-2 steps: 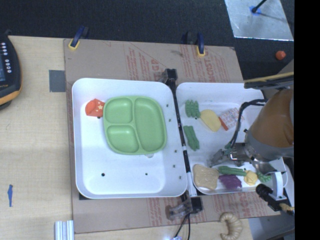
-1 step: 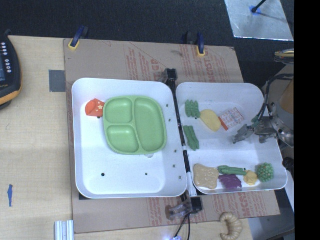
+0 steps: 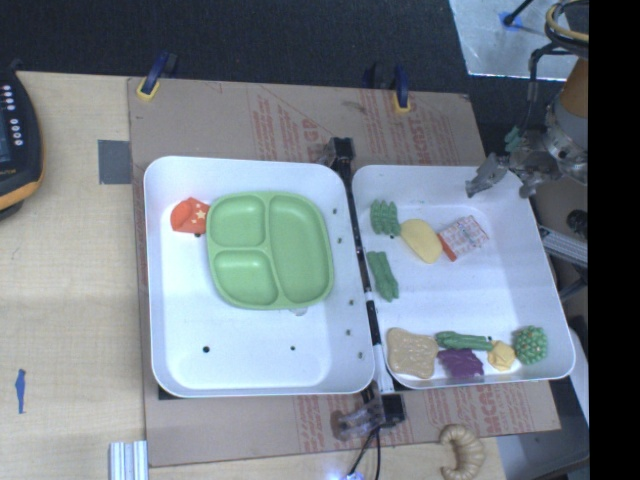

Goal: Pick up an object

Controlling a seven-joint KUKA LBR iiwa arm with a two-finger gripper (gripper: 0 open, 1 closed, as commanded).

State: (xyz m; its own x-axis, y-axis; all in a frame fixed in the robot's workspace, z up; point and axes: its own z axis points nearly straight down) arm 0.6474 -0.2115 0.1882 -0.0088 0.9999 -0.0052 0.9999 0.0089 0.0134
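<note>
Gripper (image 3: 488, 180) parked over the top-right rim of the right bin (image 3: 520, 298), clear of every item, probably staged above the bin before a descent. Fingers look slightly apart and hold nothing, though too small to be certain. Pick candidates all lying loose on the bin floor: yellow lemon-like piece (image 3: 421, 240) just beside a small red-and-white packet (image 3: 464, 235), two ribbed green pieces (image 3: 384, 217) (image 3: 382, 274) hugging the left wall. Along the near wall, bunched: tan bread-like slab (image 3: 411, 353), dark green pod (image 3: 463, 340), purple piece (image 3: 461, 362), small yellow lump (image 3: 502, 356), knobbly green ball (image 3: 530, 344). Look like moulded plastic toy food, smooth and rounded, likely slippery. Packet flat, likely hard to get fingers under. Lemon piece nearest and standing free, so probably the easiest target. Left bin (image 3: 180, 348) carries a green three-compartment plate (image 3: 270, 248) with a red piece (image 3: 188, 215) touching its left edge.
</note>
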